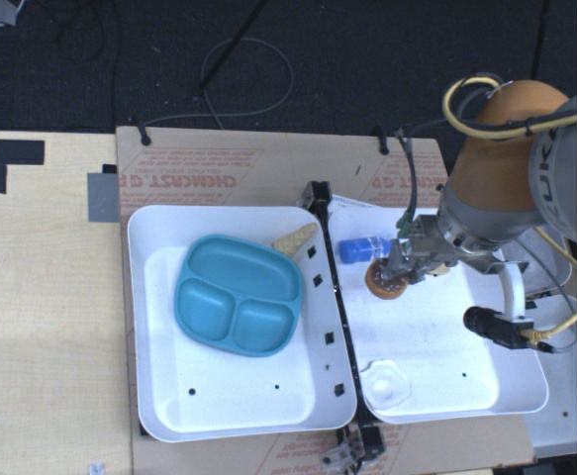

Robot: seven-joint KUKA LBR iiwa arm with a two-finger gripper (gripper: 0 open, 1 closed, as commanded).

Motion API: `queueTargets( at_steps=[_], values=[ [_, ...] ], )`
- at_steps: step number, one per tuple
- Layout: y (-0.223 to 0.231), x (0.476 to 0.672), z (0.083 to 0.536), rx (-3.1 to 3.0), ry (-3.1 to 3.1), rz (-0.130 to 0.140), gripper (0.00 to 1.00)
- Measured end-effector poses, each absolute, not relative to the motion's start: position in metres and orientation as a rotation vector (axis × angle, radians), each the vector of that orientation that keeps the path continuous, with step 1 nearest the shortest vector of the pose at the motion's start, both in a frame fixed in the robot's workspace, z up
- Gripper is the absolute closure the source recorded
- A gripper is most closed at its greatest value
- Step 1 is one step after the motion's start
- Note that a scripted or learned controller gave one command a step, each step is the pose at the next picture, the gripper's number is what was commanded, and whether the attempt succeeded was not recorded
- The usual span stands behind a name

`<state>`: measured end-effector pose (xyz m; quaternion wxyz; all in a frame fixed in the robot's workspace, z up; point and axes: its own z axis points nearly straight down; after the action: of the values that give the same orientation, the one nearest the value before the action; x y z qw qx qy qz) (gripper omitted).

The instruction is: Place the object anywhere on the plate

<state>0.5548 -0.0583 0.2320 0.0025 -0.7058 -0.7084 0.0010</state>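
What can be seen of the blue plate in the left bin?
The blue plate is a rounded, sectioned dish that looks like matte plastic, with one large compartment across its far side and two smaller ones nearer the camera. It lies flat and right side up on the floor of the left bin, turned at a slight angle to the bin's walls. Nothing sits in its compartments. A tan wedge-shaped object lies at its far right edge; whether they touch is unclear.
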Motion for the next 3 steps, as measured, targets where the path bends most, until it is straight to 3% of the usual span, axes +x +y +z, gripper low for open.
queueTargets(
  at_steps=[2,3],
  values=[
    [0.043,0.557,0.241,-2.213,-2.224,0.002,1.0],
    [0.09,0.566,0.221,-2.215,-2.223,0.005,1.0]
  ],
)
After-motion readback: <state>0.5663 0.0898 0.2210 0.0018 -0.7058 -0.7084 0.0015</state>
